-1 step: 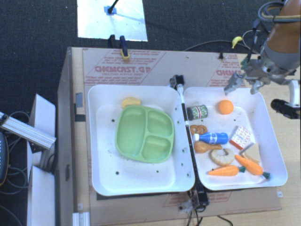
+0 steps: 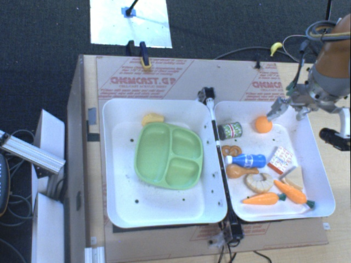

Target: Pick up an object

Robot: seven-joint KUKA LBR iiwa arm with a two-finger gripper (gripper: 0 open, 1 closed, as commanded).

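Pincer [image 2: 289,107] hangs over rt bin's [image 2: 323,171] far edge, fingers spread, holding nothing. Orange ball [image 2: 264,125] lies in rt bin just left of and below pincer's left finger, close, not gripped. Green can [image 2: 230,130] left of ball.

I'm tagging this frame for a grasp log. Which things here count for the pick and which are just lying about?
For the pick, in the right bin:
pincer, just above the bin's far rim
orange ball, nearest it
green can
blue bottle
two carrots
small printed box

Lying about:
green divided plate, left bin
yellow piece
clamp
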